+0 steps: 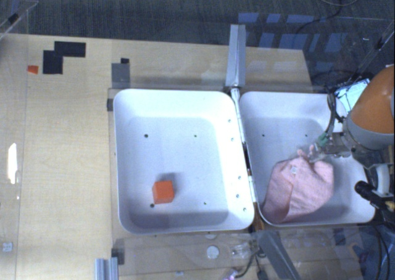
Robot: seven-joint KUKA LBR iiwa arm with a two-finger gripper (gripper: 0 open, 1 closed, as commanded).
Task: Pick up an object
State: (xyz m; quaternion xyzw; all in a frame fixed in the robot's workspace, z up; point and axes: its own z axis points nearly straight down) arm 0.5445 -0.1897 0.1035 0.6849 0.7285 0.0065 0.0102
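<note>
A pink cloth (300, 189) lies in the right bin (278, 118), bunched toward its front right. Its upper corner rises to a peak at my gripper (318, 151), which reaches in from the right and is shut on that corner. The cloth hangs from there in a tented shape, its lower edge still on the bin floor. An orange cube (163, 192) sits alone on the floor of the left bin (173, 118), near the front, far from the gripper.
The divider rims (242, 149) of the two bins meet in the middle. The arm's orange band (374, 107) looms over the right bin's right wall. Black markers (60, 55) and a small orange tag (33, 70) lie on the bench at far left.
</note>
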